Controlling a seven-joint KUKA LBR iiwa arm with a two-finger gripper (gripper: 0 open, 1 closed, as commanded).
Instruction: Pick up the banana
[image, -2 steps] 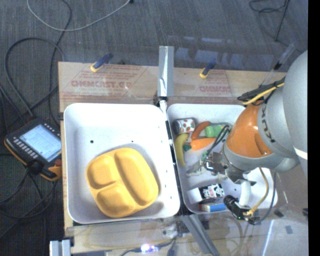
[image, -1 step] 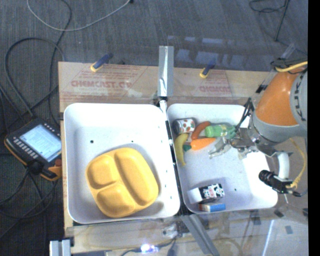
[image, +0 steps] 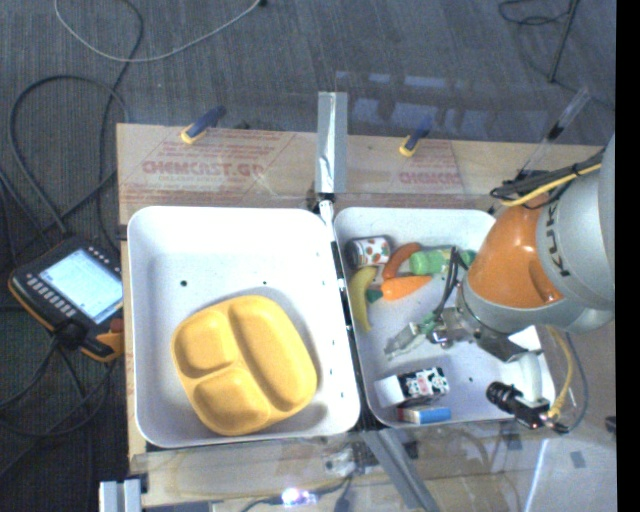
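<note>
Gripper (image: 403, 341) low in right bin (image: 470, 405), beside banana (image: 359, 297).

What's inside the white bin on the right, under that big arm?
The right bin holds a banana along its left wall, a carrot, a small can, a green item and small packets. The arm covers the bin's right part.

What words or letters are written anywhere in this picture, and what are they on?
"KU": black letters on the grey and orange robot arm, cut off at the edge.
Red print on the brown cardboard sheet behind the white bins: too faint and blurred to read.
Small red and white can: label too small to read.
Small black and white box: print too small.
Handheld controller screen: glare, unreadable.
</note>
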